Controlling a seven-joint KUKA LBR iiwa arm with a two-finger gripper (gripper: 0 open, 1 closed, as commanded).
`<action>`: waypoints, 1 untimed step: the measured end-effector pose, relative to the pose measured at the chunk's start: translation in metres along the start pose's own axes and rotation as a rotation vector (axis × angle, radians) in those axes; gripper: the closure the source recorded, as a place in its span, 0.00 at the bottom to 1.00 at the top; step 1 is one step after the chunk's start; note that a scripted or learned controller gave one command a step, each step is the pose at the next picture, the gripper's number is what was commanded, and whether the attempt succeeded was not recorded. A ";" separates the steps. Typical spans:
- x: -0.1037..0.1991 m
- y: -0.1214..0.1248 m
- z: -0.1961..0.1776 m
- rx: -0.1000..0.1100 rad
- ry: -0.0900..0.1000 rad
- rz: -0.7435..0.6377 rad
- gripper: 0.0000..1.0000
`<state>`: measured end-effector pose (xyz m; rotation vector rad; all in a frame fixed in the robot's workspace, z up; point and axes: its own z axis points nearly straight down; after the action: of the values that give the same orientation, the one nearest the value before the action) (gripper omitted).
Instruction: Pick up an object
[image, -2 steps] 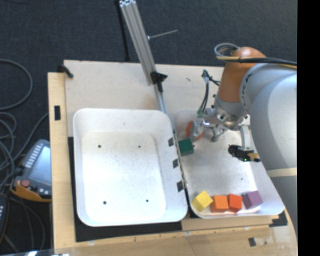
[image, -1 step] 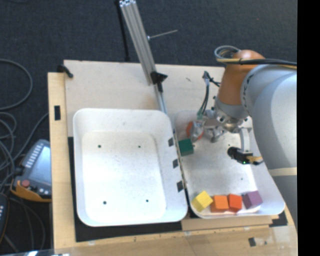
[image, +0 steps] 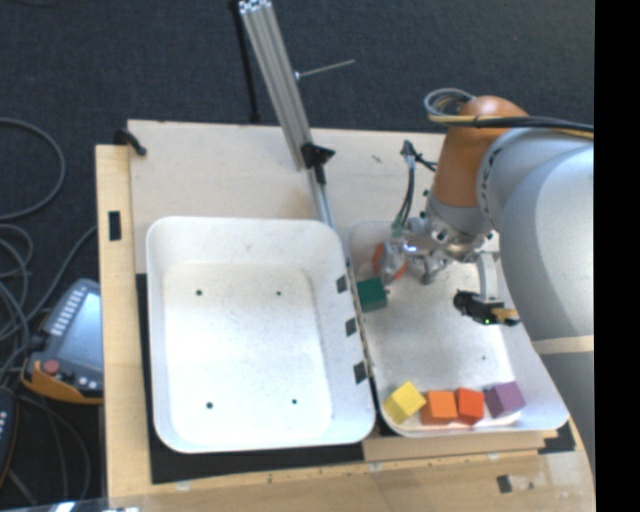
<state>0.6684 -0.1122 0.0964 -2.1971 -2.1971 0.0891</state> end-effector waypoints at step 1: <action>-0.002 -0.003 0.000 -0.013 0.008 0.004 0.00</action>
<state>0.6650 -0.1146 0.0965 -2.2046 -2.1963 0.0660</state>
